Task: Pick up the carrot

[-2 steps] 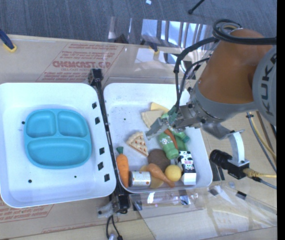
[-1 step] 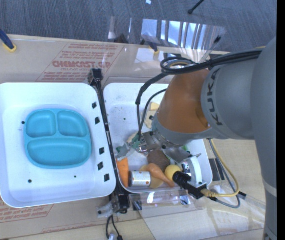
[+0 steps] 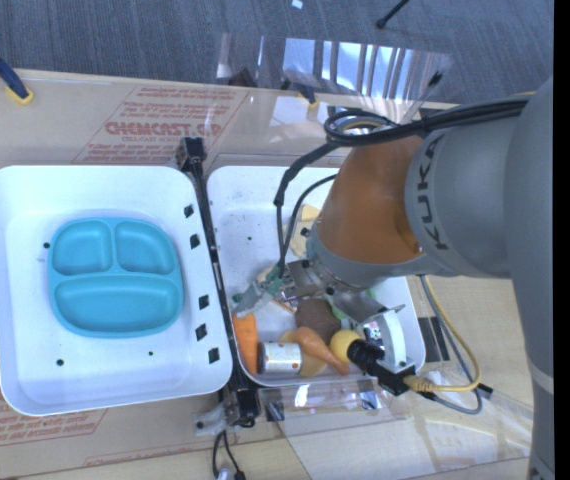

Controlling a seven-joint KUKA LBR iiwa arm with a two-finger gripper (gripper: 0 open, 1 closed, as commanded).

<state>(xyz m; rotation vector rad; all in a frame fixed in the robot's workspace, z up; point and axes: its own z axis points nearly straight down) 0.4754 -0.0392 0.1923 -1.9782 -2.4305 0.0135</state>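
The carrot, an orange stick, lies upright along the left wall of the right bin, near its front corner. A second orange tapered piece lies just to its right, beside a small can. My gripper hangs low in the right bin under the orange wrist band, just above and to the right of the carrot and over the pile of items. Nothing can be made out in its grasp; the arm's bulk hides much of it.
A yellow rounded item and a brown lump crowd the right bin's front. The left bin holds a blue divided plate. Cables trail off the bench at the right front.
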